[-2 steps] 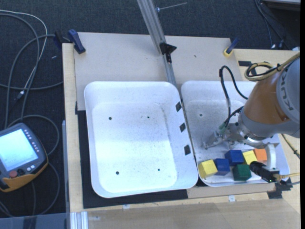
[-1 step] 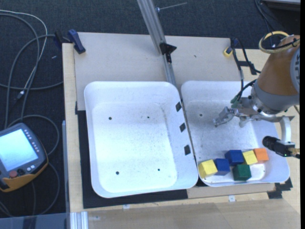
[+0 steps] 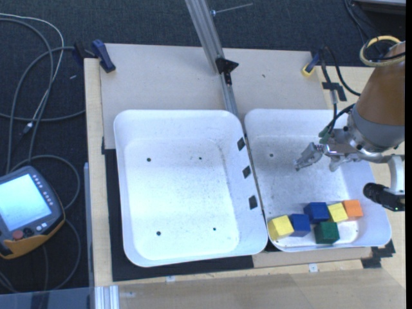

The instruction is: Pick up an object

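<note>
One fixed cam, mounted above the bench [image 3: 161, 82], looking down at a slant w/ the far edge at top of frame. Mid-range: both white bins fit whole, left bin [image 3: 129, 134] and right bin [image 3: 283, 122] side by side, plus dark carpet, cables and a handheld screen unit [image 3: 26, 211] at left. Arm [image 3: 383, 102] comes in from frame right.

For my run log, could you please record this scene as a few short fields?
arm: reaches in from the right, over the right bin
gripper: above the bin floor, nothing seen in it
blocks: yellow, two blue, green, yellow, orange
block position: clustered along the right bin's near edge
left bin: beside the right bin
</note>
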You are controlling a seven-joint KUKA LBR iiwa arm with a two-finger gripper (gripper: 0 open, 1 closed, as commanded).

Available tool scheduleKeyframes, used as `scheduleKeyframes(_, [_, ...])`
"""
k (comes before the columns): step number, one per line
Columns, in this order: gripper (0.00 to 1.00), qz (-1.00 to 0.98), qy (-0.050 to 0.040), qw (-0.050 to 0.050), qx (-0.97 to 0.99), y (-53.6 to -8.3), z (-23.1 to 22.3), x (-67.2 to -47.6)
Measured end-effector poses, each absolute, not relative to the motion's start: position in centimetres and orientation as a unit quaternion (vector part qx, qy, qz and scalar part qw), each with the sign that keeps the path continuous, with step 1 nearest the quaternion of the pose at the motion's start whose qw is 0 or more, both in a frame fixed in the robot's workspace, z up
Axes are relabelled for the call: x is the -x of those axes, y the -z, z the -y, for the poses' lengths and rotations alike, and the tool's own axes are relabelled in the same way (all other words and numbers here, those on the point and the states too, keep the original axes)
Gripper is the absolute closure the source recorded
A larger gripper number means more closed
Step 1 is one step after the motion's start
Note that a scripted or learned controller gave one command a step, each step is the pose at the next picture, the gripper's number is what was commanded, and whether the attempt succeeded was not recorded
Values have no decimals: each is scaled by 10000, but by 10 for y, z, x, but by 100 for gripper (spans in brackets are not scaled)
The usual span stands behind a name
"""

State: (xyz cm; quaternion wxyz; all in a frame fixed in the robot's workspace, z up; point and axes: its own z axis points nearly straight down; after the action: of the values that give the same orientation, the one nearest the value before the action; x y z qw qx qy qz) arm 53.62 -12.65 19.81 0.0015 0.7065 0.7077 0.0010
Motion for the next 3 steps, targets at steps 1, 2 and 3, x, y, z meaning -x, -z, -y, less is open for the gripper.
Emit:
scheduleKeyframes(1, [0,-7063,-15,35,-7079,-260,151,-502])
scheduleKeyframes(2, [0,-7073,15,-35,-7069,-101,158,-543])
scheduleKeyframes(3, [0,-7085,-12,17,-7057,-100,154,-588])
